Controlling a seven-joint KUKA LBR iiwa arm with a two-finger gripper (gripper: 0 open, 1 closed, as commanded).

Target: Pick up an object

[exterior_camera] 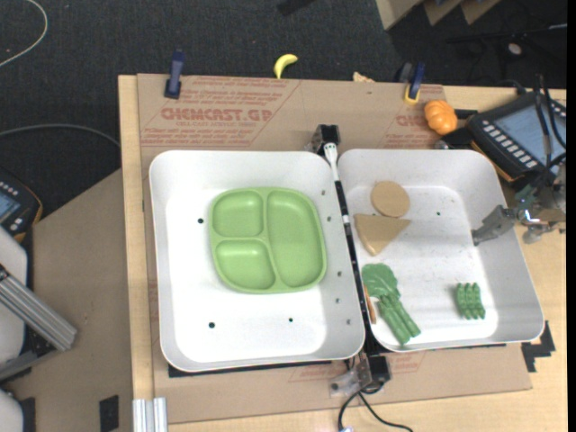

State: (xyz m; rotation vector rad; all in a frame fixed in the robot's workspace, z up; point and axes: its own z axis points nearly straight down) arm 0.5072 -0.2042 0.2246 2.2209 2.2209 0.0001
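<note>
The bench [225,106] is topped with a brown board printed "CHEMCAST GP" in red. In the left bin [180,241] a green divided plate [268,239] lies flat. The right bin [504,268] holds a green toy fork [389,300], long axis running diagonally, its head toward the bin's centre divider and its handle pointing to the near right; a tan wedge [382,233], a tan round disc [391,199] and a small green ridged piece [469,301] also lie there. The end effector [493,225] sits over the right bin's right edge, holding nothing; how far it is open cannot be told.
</note>
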